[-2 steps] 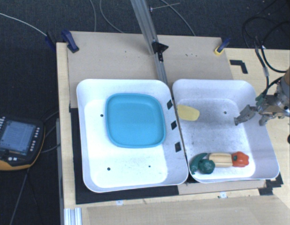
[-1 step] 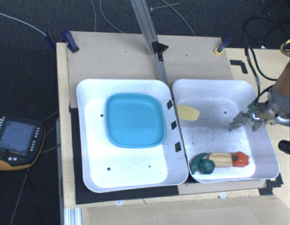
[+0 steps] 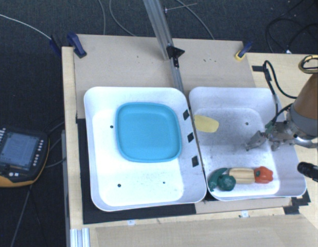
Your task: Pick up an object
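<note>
— So, where does the gripper (image 3: 258, 140) sit?

— Over the right bin (image 3: 236, 98), toward its right edge. The arm (image 3: 307, 112) reaches in from that side, its wrist a rounded brownish-orange and grey cylinder. The metal fingers splay apart at the tip, and nothing lies between them. They hang over bare speckled white plastic.

— And the objects to pick?

— Three lie along the near edge of the right bin, close in a row. A dark green rounded lump (image 3: 221, 180) sits nearest the near-left corner. Beside it, touching it as far as the view tells, a pale tan stick (image 3: 242, 175) lies lengthwise, looking like smooth wood. At its right end rests a glossy red-orange piece (image 3: 263, 175), rounded like a small pepper. A flat, soft yellow oval (image 3: 206, 123) lies apart from them, by the left wall near the far-left corner.

— Is the gripper touching any of them?

— No. It stands above the row and well apart from the yellow oval.

— What about the left bin (image 3: 102, 189)?

— It is a shallow white tray with rounded corners, holding a smooth turquoise square plate (image 3: 148, 131) with soft corners and a raised rim, set toward the far edge. Both bins rest on a light wooden bench (image 3: 128, 60).
</note>
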You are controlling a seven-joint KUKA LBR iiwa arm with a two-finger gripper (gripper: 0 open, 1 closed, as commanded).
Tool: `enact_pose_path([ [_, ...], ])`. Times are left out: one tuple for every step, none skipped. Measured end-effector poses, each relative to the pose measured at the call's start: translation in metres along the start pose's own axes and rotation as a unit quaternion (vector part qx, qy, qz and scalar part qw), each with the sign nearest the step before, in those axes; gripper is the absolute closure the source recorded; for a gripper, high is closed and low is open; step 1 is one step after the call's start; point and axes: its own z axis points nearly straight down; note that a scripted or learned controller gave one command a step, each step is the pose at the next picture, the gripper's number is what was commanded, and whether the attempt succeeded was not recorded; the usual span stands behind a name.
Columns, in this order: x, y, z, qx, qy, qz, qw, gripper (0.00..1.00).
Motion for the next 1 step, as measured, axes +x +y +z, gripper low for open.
enact_pose_path([
  [0.0,0.0013,-0.0127,-0.002,-0.001,0.0,1.0,1.0],
])
